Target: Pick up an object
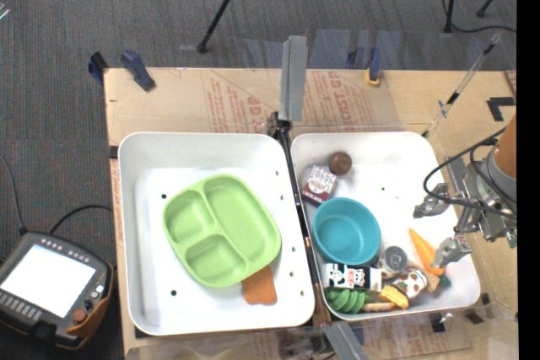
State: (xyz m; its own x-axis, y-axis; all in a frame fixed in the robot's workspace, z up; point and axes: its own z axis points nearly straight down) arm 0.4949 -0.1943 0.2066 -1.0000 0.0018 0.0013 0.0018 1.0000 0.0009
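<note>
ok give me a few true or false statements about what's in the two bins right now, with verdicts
1. The green divided plate lies in the left bin. True.
2. The blue bowl sits in the left bin. False: it is in the right bin.
3. The orange carrot lies right of the blue bowl. True.
4. The brown ball rests inside the blue bowl. False: it lies on the bin floor beyond the bowl.
5. The gripper is over the left bin. False: it is at the right bin's right side, near the carrot.
</note>
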